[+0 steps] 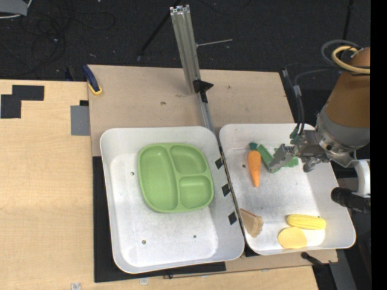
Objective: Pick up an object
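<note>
1. Orange and tapered, the toy carrot [254, 168] lies in the right bin [326, 237], near its upper left, with its green top pointing away from the camera. It seems the likeliest thing to be picked, since the gripper [283, 158] is just beside it, to its right.
2. Something green sits at the gripper's tip, but I cannot tell whether it is part of the carrot's leaves, a separate piece, or part of the tool.
3. Whether the fingers are apart or together I cannot tell; they are too small and dark against the bin.
4. Progress, as I judge it: the arm [349, 110] is down at bin level next to the carrot, yet nothing is visibly lifted. The grasp and the lift are both left to do.
5. Counting the right bin: one carrot, one yellow corn cob [306, 222], one yellow round piece [292, 238] touching it, and one tan wedge [252, 223] by the left rim.
6. Counting the left bin [121, 234]: one green divided plate [176, 178] with three compartments.
7. Two white bins stand side by side on the counter [145, 95], with one metal post [185, 47] rising behind them.
</note>
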Robot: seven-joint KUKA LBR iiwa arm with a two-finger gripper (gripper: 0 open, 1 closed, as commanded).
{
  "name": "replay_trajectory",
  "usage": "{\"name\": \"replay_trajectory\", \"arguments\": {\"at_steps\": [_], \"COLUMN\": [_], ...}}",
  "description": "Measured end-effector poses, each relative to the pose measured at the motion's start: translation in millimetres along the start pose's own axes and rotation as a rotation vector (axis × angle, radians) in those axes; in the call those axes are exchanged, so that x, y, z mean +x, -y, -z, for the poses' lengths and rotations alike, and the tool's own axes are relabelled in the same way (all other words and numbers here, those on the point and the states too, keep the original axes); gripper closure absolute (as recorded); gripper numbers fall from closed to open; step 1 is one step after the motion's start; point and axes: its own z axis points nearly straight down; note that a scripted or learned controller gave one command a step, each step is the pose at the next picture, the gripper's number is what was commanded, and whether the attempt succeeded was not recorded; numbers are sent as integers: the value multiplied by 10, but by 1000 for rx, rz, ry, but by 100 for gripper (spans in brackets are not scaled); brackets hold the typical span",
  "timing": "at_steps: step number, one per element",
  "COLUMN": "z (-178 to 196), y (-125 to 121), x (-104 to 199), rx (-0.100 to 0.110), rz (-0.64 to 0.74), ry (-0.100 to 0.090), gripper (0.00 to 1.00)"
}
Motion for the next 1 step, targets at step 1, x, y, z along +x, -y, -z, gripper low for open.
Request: {"name": "replay_trajectory", "arguments": {"at_steps": [1], "z": [-475], "y": [-78], "x": [-28], "rx": [4], "rz": [-1], "ry": [-1], "gripper": [0]}}
